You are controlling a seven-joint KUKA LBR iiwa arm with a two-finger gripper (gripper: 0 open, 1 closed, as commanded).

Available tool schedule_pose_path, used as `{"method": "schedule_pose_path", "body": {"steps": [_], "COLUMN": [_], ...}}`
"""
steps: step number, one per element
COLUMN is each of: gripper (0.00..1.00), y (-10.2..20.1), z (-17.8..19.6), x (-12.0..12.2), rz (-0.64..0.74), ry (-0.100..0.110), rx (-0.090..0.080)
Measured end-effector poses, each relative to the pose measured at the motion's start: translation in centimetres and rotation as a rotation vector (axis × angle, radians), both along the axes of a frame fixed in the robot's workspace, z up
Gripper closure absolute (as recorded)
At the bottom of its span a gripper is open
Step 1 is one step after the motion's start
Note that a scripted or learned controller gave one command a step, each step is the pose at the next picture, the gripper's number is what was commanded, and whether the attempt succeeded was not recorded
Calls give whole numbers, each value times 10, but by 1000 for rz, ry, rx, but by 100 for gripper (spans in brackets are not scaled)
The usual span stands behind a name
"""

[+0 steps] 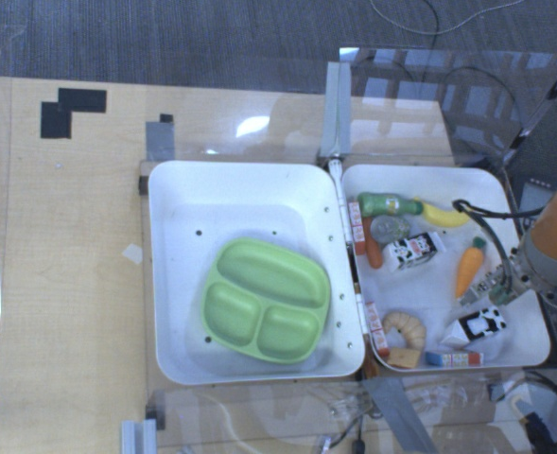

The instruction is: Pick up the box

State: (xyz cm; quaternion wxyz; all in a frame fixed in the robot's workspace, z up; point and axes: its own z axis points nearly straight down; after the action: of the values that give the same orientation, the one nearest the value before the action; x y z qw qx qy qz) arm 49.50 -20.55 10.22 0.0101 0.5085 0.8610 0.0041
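The pincer (494, 287), its spread impossible to tell, hovers just above the cow-patterned box (477, 325) lying near the carrot (467, 268) in the right bin (533, 348), so a slightly off descent could nudge the box away.

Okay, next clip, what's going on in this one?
A grey arm reaches in from the right, its pincer low over the right bin, just above a small black-and-white carton. Nothing can be seen between its fingers. A similar carton lies further in, near a carrot, a banana, a green bottle and a croissant. The left bin holds a green divided plate.
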Motion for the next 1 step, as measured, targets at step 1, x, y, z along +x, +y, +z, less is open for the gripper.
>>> {"method": "schedule_pose_path", "body": {"steps": [1], "gripper": [100], "y": [0], "z": [12], "x": [3], "rz": [0], "ry": [-8], "rx": [-2]}}
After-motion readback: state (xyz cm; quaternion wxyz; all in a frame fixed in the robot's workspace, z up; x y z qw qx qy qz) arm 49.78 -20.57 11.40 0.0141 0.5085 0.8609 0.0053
